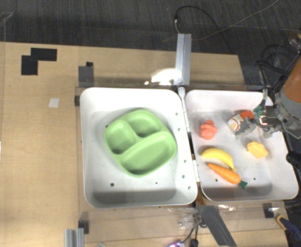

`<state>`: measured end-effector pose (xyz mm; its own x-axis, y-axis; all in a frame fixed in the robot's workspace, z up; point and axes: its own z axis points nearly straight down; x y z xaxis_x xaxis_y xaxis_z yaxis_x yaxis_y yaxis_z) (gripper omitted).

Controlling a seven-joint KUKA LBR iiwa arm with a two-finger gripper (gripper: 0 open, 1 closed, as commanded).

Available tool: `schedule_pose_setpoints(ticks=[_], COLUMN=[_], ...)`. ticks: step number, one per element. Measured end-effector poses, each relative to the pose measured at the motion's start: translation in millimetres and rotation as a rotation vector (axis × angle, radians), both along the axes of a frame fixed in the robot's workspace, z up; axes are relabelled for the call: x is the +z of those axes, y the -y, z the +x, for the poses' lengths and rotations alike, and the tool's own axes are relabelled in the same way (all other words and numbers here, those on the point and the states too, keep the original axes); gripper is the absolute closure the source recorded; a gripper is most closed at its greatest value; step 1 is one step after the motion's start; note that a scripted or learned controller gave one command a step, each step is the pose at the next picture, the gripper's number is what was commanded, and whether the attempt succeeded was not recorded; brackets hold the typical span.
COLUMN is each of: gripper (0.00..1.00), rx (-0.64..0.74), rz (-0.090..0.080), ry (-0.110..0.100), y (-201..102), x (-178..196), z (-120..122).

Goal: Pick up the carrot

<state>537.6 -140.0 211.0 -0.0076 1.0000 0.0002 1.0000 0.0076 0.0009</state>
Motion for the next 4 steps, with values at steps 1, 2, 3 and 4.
schedule_pose_setpoints(ticks=[1, 2, 3, 4], gripper=[0.0, 0.0, 1.0, 1.0], rx=[0.046, 0.158, 0.16, 0.116], rz=[0.001, -0.004, -0.002, 0.0], ry=[-0.003, 0.018, 0.023, 0.002], y=[-49.6, -54.8, -57.0, -125.2], x=[-100.3, -120.5, -110.2, 1.8], z=[-30.8, -44.2, -40.8, 12.1])
